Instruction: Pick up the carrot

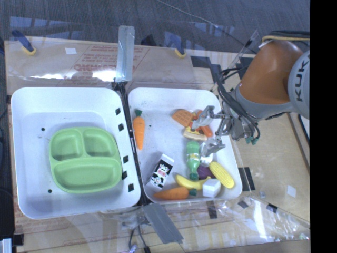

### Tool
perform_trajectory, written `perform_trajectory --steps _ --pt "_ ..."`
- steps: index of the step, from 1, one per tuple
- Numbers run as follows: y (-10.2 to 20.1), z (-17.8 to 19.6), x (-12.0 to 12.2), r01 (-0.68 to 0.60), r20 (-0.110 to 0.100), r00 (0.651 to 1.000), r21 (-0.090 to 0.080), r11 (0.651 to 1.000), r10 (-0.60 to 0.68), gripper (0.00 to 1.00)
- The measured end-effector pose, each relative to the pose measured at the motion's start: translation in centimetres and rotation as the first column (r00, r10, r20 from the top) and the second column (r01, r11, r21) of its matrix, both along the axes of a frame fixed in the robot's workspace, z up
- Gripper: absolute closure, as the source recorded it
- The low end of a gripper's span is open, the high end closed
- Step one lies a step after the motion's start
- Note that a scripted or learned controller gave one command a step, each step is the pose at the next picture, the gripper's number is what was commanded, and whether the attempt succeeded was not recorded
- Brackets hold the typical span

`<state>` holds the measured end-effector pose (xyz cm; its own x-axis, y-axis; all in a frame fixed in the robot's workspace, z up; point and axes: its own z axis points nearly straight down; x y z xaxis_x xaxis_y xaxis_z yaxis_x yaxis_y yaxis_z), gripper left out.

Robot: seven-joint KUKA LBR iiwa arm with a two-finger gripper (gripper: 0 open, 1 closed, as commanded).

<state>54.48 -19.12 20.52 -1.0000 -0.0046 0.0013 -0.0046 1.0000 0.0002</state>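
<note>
1. The carrot (138, 132) was found in the right bin (158, 96), hard against its left wall, green top towards the far edge, long axis running far-to-near
2. The gripper (207, 129) was seen above the toy pile at the bin's right side, fingers spread wide, nothing held between them
3. The carrot was judged to lie well apart, to the gripper's left in the camera view; a leftward traverse across the bin would be needed, jaws closing across the short axis
4. A second carrot (171, 193) was noted near the front wall
</note>
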Motion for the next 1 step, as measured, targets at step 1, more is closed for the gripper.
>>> perform_trajectory --steps 1 --pt "-1.0 -11.33 4.07 0.13 -0.002 0.991 0.001 0.991 -0.13 0.0"
